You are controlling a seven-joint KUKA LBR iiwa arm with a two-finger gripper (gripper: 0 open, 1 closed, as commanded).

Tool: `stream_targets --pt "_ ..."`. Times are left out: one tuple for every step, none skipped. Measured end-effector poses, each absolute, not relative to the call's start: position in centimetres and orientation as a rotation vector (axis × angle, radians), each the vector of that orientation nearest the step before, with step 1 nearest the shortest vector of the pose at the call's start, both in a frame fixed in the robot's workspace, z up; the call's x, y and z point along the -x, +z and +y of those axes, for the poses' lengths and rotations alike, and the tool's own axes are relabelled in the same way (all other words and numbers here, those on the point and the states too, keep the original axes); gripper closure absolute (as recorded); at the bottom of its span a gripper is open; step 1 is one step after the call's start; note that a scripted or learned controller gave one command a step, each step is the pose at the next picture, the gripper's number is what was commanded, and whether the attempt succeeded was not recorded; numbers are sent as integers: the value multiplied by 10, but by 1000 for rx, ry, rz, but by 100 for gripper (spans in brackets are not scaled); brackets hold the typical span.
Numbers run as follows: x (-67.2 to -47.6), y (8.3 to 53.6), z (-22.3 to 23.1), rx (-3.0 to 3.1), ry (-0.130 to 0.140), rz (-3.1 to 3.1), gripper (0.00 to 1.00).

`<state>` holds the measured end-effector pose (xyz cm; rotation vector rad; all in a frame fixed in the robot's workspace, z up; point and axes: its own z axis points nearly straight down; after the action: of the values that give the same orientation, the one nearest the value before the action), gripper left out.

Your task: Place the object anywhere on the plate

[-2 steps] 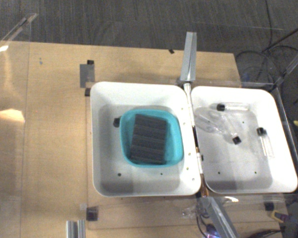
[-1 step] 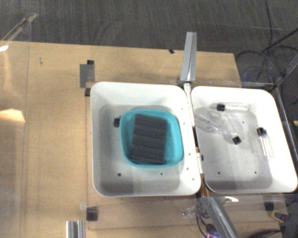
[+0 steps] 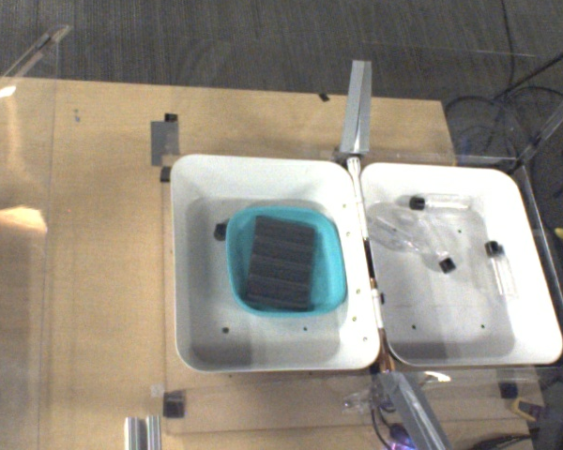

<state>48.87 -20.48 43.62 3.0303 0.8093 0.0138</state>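
Note:
A teal square plate lies in the middle of the left bin. A dark grey ridged block rests flat on the plate, covering most of its centre. A small black piece sits on the bin floor against the plate's left rim.
The right bin holds clear plastic tubes with black caps, a loose black cap and a crumpled clear piece. A grey metal post stands behind the seam between the bins. Cables lie at the far right.

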Motion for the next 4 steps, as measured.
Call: stream_targets --pt "-489 436 -205 -3075 13 613 0" --pt "-488 436 -206 -3106 14 430 0" --pt "-497 436 -205 -3121 13 329 0" --pt "-489 436 -206 -3120 13 325 0"
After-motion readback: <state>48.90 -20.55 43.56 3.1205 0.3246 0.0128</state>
